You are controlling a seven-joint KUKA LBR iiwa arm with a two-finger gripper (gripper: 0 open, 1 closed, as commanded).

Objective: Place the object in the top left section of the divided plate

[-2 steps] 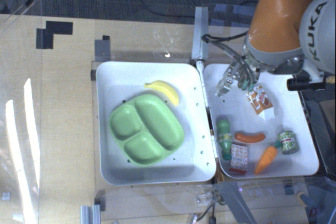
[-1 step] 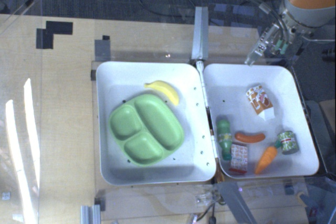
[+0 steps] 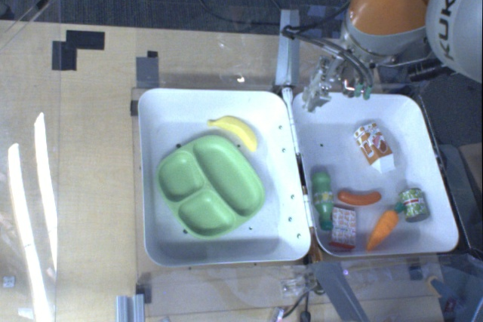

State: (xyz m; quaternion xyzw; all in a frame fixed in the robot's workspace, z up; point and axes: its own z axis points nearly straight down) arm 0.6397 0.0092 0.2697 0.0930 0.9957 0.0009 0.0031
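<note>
The gripper point(image 3: 326, 90) hangs over the top-left corner of the right bin point(image 3: 423, 117), near the wall between the bins; how wide it stands cannot be told from this slant, and nothing shows in its grasp. Which object the task means is unclear. Below the gripper in the same bin lie a packet point(image 3: 373, 145), a green bottle point(image 3: 322, 196), a sausage point(image 3: 360, 197), a small box point(image 3: 343, 226), a carrot point(image 3: 383, 228) and a can point(image 3: 413, 204), all well apart from it. In the left bin point(image 3: 151, 237) a banana point(image 3: 235, 131) lies touching the upper rim of the green plate point(image 3: 211, 185), whose sections hold nothing. If the banana is wanted, it looks like light, stiff plastic, smooth and curved, so it may slip; a pinch across its thick middle would likely hold best. The packet seems thin and flat, probably awkward to pinch. The sausage and carrot look small and rounded, best taken across their middles.
</note>
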